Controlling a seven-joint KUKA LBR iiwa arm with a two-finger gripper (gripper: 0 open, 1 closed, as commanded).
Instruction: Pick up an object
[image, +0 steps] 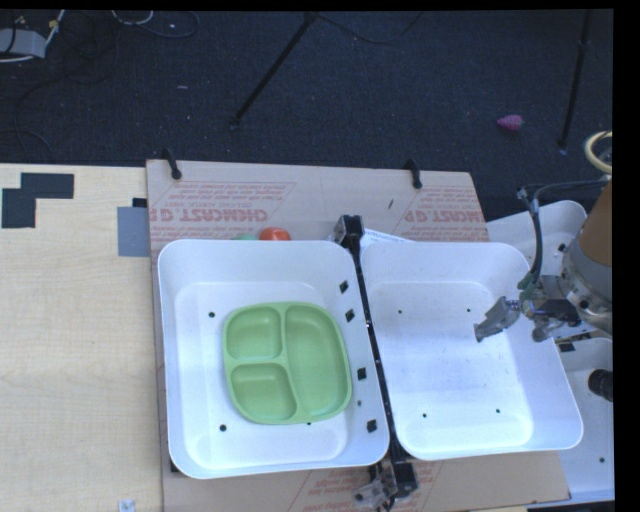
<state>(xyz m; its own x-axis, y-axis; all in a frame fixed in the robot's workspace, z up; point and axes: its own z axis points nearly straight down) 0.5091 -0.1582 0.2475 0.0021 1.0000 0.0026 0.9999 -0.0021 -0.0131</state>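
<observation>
A light green divided plate (287, 361) with three compartments lies flat in the left bin (190, 290), slightly right of its middle. My gripper (520, 322) hangs over the right side of the right bin (450, 440), far from the plate. It is open, with nothing between its fingers (493, 320). The arm's wrist (600, 250) comes in from the right edge above it.
A small orange object (274, 235) and a bit of something green (245, 237) sit on the cardboard just behind the left bin's back wall. A black clip strip (362, 340) runs along the seam between the two bins. Cables loop near the wrist.
</observation>
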